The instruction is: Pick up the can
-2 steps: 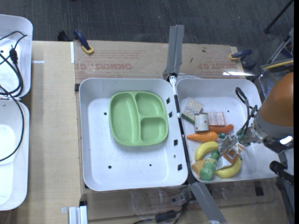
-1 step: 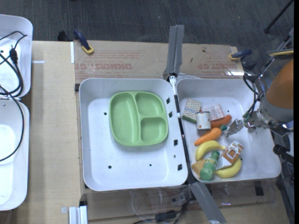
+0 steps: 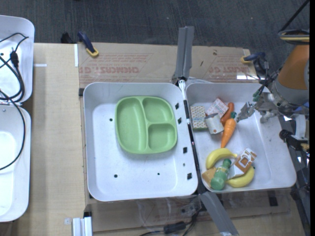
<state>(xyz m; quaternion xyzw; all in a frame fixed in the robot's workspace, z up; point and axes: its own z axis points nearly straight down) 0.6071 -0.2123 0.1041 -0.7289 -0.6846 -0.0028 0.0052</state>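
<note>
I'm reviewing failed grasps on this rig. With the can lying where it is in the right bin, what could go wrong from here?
1. The can lies wedged among a carrot, a checkered packet and a snack packet; the gripper may catch a neighbour instead.
2. It lies on its side, so it may roll or slip out when squeezed.
3. It sits close to the right bin's inner wall, leaving little room there.

Wooden bench [image 3: 54, 132] with two white bins [image 3: 98, 146] side by side
</note>
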